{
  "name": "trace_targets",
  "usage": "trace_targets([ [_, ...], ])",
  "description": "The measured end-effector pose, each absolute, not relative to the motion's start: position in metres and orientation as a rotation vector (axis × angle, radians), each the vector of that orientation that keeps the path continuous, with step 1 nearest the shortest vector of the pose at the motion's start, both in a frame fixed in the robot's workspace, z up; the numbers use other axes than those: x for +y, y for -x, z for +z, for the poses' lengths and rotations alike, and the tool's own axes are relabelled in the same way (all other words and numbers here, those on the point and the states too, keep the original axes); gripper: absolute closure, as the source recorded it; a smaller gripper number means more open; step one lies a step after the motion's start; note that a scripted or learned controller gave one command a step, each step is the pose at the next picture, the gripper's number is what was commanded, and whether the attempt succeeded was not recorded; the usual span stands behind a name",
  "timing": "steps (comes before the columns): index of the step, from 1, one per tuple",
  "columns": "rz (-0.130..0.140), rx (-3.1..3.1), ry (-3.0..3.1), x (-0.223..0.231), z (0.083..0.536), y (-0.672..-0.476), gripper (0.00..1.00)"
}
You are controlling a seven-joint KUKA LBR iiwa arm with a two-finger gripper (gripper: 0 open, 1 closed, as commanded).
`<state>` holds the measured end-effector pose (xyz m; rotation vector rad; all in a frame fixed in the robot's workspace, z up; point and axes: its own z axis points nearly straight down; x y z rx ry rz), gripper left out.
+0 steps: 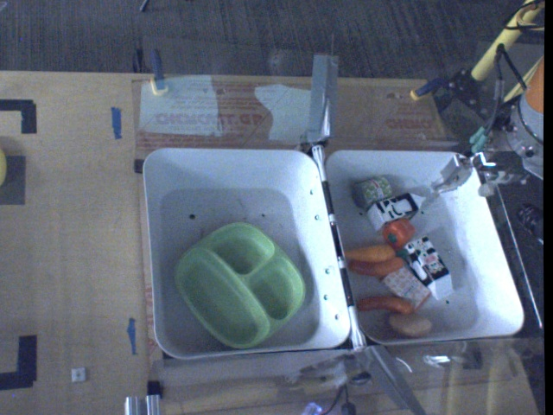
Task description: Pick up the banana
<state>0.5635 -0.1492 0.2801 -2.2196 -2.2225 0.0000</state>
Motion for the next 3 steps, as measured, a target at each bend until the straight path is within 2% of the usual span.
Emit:
trace_targets([
  [1,-0.001,-2.356,2.086,-0.210,0.340,-0.556,0.00],
  [2,-0.001,-2.518,1.881,-0.189,0.163,-0.511,0.00],
  [3,-0.002,-2.351,2.087,-0.129,0.126,-0.563,0.00],
])
